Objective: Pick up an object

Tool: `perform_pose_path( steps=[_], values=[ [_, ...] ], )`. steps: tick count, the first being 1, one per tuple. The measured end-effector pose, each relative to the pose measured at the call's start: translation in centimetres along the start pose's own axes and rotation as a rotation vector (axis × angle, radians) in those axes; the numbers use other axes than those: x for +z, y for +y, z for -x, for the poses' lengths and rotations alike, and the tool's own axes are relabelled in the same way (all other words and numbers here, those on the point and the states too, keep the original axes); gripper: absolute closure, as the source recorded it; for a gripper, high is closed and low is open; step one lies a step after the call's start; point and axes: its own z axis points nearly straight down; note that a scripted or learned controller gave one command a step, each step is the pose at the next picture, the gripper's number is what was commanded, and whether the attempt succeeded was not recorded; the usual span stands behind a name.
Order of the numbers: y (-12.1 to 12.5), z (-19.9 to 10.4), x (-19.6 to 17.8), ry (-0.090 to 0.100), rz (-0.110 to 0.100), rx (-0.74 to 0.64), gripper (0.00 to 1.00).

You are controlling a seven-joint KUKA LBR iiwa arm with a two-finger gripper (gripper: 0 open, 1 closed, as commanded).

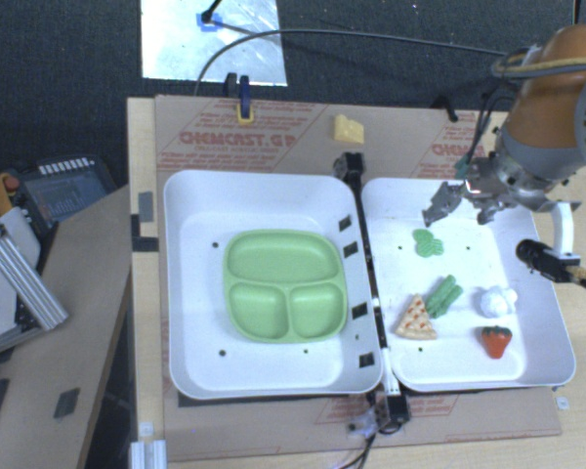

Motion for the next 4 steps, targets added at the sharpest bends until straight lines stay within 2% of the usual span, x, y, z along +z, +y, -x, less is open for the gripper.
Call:
perform_pose_path(
  steps=[1, 2, 4],
  values=[
    [0.2, 0.0, -0.8, -0.001, 0.012, -0.002, 0.00],
    [0.6, 0.3, 5.4, -0.001, 0.010, 0.000, 0.00],
    [1.1, 0.5, 13.6, -0.001, 0.012, 0.001, 0.00]
  ],
)
